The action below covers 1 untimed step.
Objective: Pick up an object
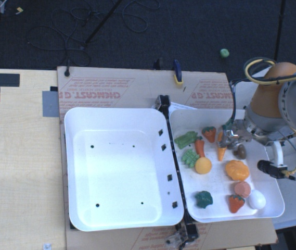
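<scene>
I see the grey arm with its orange band (272,95) come in from the right side, and its metal fingers (232,135) hang low over the right shallow white bin (272,212). They are small and dim in my view, so I cannot tell if they are spread or pinched, and I see nothing held in them.

Just under the fingers, on the side nearer me, lies a small orange toy carrot (221,152). Beside it, toward the arm, sits a little brown lump (239,151). Just to the left of the fingers is a red toy strawberry with a green top (209,134). Farther left lie a long green toy vegetable (185,139), a red-orange toy carrot (200,147) and a bumpy light green toy (190,158).

Below the fingers, nearer me, sit a round yellow toy fruit (203,165) and a fat orange toy fruit (237,170). Well below them are a dark green toy broccoli (204,199), a pink round toy (243,189), a red toy strawberry (235,203) and a white egg (256,199).

The left shallow white bin (72,155) lies well off to the left of the fingers. Both bins rest on brown cardboard (111,90) on the pale wooden desk (17,165).
</scene>
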Each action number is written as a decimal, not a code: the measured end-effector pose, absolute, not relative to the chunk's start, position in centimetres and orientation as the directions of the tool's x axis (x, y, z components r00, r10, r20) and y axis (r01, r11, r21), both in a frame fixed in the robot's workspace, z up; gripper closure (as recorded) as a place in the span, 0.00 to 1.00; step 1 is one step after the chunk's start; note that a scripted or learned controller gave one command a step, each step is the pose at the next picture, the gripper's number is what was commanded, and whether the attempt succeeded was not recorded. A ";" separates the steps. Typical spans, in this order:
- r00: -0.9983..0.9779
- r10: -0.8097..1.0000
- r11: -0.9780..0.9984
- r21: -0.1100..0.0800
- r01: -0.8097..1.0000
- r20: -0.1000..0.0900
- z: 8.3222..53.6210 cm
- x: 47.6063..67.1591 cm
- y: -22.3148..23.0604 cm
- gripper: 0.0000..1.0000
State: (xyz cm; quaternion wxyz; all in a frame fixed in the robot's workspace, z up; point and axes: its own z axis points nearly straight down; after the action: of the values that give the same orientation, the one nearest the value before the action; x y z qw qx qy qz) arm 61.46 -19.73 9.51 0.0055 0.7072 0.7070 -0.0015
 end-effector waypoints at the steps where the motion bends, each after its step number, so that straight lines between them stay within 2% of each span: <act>1: -0.008 1.000 0.008 0.005 1.000 0.003 14.4 63.9 -11.8 1.00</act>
State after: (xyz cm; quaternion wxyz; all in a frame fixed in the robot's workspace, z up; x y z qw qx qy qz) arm 63.89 -11.76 14.39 0.0007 0.7044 0.7098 0.0027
